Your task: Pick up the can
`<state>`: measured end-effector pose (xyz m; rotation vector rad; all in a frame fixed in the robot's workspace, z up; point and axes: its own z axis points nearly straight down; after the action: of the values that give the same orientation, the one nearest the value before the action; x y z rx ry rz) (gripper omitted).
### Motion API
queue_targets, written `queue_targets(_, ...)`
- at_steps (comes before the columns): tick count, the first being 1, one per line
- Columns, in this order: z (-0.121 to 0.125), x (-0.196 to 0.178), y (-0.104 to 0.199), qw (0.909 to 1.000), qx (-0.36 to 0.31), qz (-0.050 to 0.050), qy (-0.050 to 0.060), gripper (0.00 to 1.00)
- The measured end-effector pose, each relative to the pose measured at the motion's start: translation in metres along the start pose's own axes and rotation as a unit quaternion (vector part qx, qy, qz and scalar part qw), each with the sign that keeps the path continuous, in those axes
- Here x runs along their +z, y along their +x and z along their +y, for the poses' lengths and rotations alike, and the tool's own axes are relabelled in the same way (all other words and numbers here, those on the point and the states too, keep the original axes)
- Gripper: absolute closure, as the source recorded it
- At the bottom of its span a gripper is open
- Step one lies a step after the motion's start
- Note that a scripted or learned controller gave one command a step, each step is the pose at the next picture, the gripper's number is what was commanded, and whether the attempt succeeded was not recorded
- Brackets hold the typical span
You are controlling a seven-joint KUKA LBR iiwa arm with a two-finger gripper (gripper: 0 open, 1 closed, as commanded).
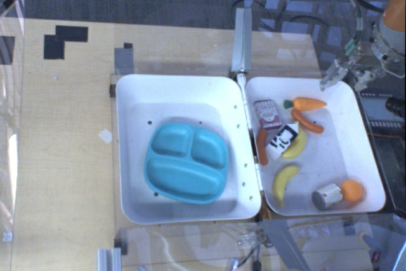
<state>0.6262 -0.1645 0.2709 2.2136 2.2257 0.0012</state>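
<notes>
The can (pixel 327 196) is a small grey cylinder lying on its side near the front right corner of the right bin (pixel 361 136). It touches an orange ball-shaped fruit (pixel 353 191) on its right. My gripper (pixel 347 75) hovers over the bin's far right corner, well behind the can. Its fingers are spread open and hold nothing.
The right bin also holds a carrot (pixel 304 103), an orange sausage-shaped piece (pixel 308 122), two bananas (pixel 285 182), a black-and-white block (pixel 282 136), a reddish packet (pixel 267 113) and a brown stick (pixel 261 148). A blue divided plate (pixel 186 162) lies in the left bin (pixel 130 136).
</notes>
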Motion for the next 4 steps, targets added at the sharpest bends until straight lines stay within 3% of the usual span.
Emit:
queue_targets(1,0.036,0.026,-0.042,1.0,0.006,-0.001,-0.001,0.0)
queue_targets(2,0.044,0.056,-0.039,1.0,-0.003,0.0,0.0,0.0)
queue_targets(3,0.044,0.086,-0.041,0.9978,0.066,0.0,-0.001,0.0)
queue_targets(4,0.011,0.184,0.003,0.9916,0.13,0.0,-0.003,0.0)
